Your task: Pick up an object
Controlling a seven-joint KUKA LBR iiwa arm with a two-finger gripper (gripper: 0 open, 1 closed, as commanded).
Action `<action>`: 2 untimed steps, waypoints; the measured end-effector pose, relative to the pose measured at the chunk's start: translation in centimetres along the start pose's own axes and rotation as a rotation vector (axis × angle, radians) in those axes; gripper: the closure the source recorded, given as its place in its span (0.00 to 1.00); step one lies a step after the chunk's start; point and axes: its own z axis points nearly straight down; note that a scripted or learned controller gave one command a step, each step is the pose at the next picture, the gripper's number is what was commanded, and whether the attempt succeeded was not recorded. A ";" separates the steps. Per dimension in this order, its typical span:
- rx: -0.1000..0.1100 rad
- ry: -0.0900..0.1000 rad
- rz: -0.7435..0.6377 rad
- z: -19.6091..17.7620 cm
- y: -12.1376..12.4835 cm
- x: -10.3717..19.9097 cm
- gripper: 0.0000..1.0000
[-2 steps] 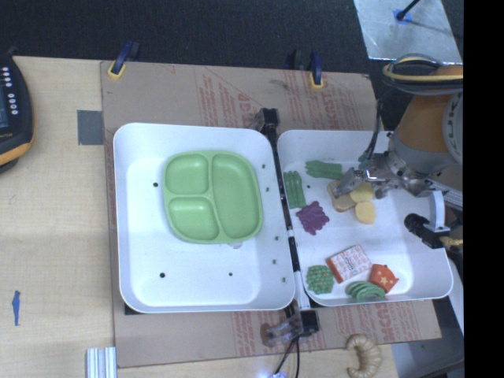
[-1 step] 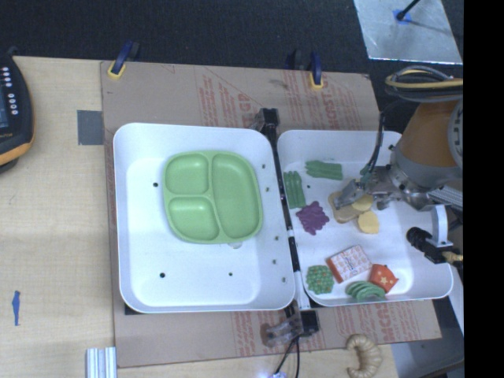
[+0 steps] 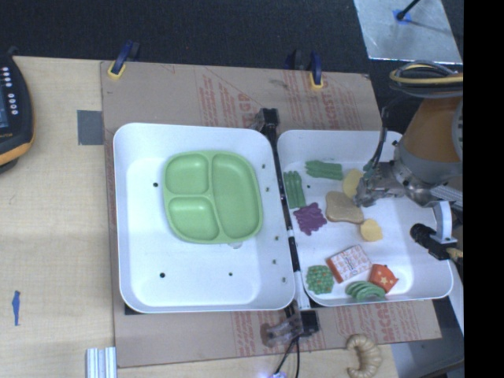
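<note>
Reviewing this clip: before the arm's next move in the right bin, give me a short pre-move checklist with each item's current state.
1. Gripper over the right bin: ok, it sits near the tan slice.
2. Target between the fingers: cannot tell, the view is too coarse there.
3. Neighbours crowding the target: not ok, two yellow pieces lie close beside the slice.
4. Other toys clear of the arm: ok, the purple grapes and red carton lie apart.
5. Green divided plate lies flat in the left bin: ok.
</note>
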 end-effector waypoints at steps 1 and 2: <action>0.001 0.000 -0.001 0.1 0.0 0.0 0.00; -0.003 0.001 -0.005 1.3 8.1 1.6 0.00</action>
